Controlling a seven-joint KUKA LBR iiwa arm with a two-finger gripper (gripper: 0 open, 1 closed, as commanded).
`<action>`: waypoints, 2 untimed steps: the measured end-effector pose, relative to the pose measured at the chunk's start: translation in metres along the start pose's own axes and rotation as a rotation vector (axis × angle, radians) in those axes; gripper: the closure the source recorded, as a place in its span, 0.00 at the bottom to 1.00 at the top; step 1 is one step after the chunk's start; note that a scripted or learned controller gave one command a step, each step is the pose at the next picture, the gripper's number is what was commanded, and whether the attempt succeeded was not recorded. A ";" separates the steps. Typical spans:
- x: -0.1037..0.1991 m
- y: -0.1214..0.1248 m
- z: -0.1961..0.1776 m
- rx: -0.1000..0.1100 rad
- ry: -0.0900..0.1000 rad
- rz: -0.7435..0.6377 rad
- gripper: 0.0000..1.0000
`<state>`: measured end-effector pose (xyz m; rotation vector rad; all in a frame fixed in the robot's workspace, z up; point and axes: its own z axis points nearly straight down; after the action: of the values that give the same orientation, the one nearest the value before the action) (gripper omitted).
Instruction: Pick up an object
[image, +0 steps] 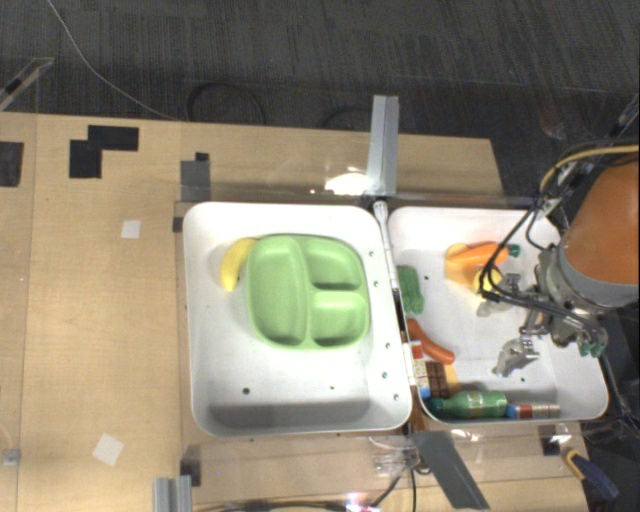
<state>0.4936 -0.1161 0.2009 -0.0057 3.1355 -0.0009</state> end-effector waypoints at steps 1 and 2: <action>-0.069 -0.015 0.111 0.002 -0.011 -0.151 0.00; -0.138 -0.004 0.113 0.000 -0.009 -0.158 0.00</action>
<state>0.6319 -0.1195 0.0886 -0.2520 3.1164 -0.0023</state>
